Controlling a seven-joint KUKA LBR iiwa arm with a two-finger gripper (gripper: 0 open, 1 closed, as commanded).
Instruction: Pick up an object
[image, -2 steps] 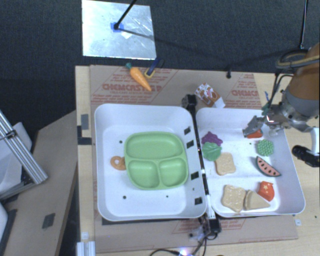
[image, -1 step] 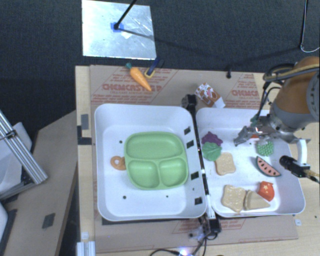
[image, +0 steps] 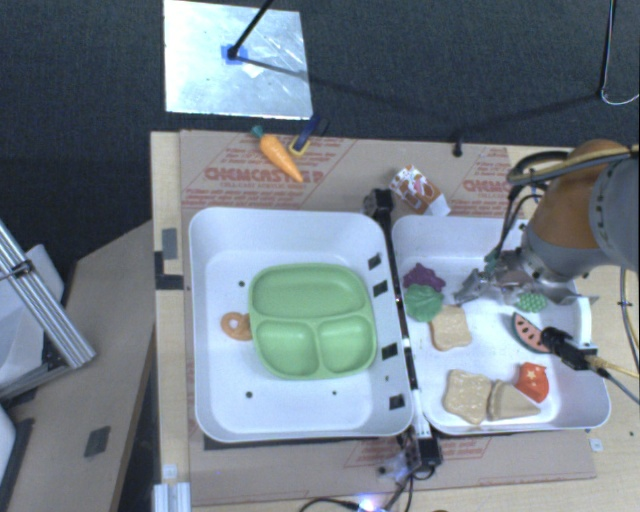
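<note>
The right bin (image: 590, 412) holds toy food: purple grapes (image: 424, 274), a green leafy piece (image: 423, 302), a bread slice (image: 451, 328), a watermelon wedge (image: 527, 332), a red piece (image: 533, 380) and two more bread pieces (image: 466, 396) (image: 511, 401). My gripper (image: 482, 284) hangs low over the upper middle of this bin, right of the grapes and above the single bread slice. A small green object (image: 533, 298) lies just right of it, partly under the wrist. The grey arm with its orange band (image: 568, 205) reaches in from the right.
The left bin (image: 215, 400) carries a green divided plate (image: 308, 320) and a small orange ring (image: 236, 326). Behind the bins lie a toy carrot (image: 280, 157), a small packet (image: 416, 188) and a foil sheet (image: 238, 60). A black divider (image: 392, 300) separates the bins.
</note>
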